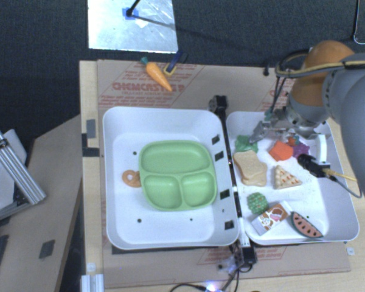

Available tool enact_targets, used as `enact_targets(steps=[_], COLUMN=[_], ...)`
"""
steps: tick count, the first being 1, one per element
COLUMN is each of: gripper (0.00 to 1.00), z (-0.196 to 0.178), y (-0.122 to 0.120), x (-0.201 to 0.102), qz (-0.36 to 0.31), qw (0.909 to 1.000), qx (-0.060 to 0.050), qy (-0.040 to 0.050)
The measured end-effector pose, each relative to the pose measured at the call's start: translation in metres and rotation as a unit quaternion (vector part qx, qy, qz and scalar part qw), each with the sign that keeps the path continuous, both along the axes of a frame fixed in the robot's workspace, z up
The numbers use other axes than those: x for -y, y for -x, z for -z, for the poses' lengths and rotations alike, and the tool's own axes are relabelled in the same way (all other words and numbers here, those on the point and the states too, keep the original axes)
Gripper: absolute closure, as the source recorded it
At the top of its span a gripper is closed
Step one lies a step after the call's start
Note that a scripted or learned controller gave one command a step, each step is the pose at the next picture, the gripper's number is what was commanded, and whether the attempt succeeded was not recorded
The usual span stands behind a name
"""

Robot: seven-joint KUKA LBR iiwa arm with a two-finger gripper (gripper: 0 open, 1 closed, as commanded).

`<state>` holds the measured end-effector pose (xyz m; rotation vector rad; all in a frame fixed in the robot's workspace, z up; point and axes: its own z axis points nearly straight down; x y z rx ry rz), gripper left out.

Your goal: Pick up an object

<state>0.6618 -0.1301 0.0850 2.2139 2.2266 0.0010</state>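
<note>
Reaching in from the right, the arm [347, 84] has its tool [264, 128] low over the far left corner of the right bin [347, 224], beside a dark green piece [244, 143]; I cannot tell whether the tool is apart or together, and nothing shows clamped in it. All the likely things to pick lie loose in this bin, which explains the reach: a slice of bread [250, 166] near the dividing wall, an orange block [281, 150] and a small purple piece [301, 149] under the wrist, a waffle wedge [286, 177] in the middle, and closer to the front a green broccoli floret [257, 201], a small printed box [269, 218] and a watermelon slice [306, 224]. The left bin [118, 139] carries a green divided plate [176, 175] with a small pretzel ring [131, 178] just beside it. A toy carrot [158, 76] lies outside on the desk [61, 157], well apart. Judging by the tool's position, the green piece or the orange block is the nearest candidate, though crowding there could spoil a grip.
</note>
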Motion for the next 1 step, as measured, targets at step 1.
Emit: enact_targets(steps=[1], gripper=[1.00], z=[-0.0119], y=[-0.0013], x=[0.0000], qz=[-0.001], qw=[1.0000], qx=[0.002], qy=[0.0003])
